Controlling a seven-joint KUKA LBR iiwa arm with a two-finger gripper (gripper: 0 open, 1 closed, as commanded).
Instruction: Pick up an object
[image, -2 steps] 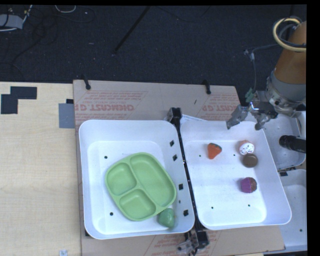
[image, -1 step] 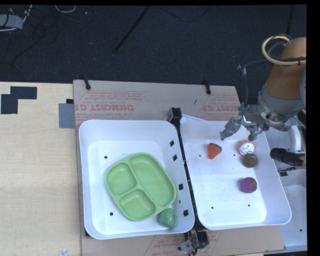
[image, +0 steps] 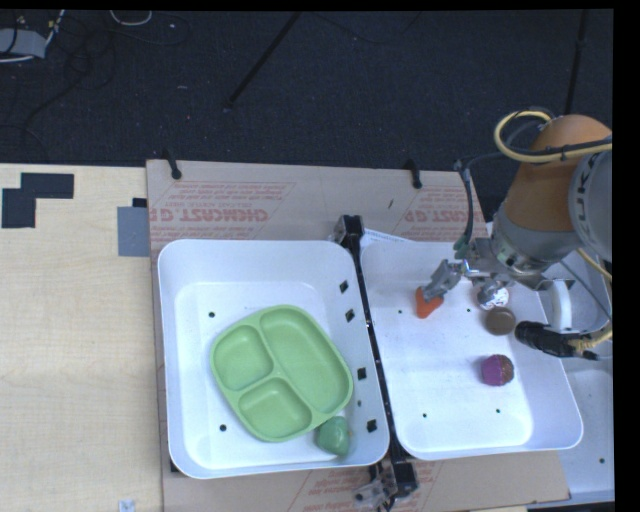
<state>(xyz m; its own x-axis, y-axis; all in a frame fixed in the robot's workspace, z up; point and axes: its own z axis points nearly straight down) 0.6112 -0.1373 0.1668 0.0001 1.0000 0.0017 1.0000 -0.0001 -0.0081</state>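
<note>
Presently | gripper (image: 447, 278) is seen low in the right bin (image: 470, 440), fingers parted narrowly, nothing held | orange object (image: 428, 305) lies just below-left of the fingertips, long axis slanted toward them | purple ball (image: 497, 370) is set well apart

Left bin (image: 180, 300): green divided plate (image: 280, 372) at centre; green round object (image: 334, 436) at near edge, touching plate.
Right bin (image: 560, 430): orange object (image: 428, 306) near far-left corner; brown object (image: 500, 321) by right edge; purple object (image: 497, 370) nearer.
Gripper (image: 445, 280): fingertips at orange object; grasp unconfirmed.
</note>
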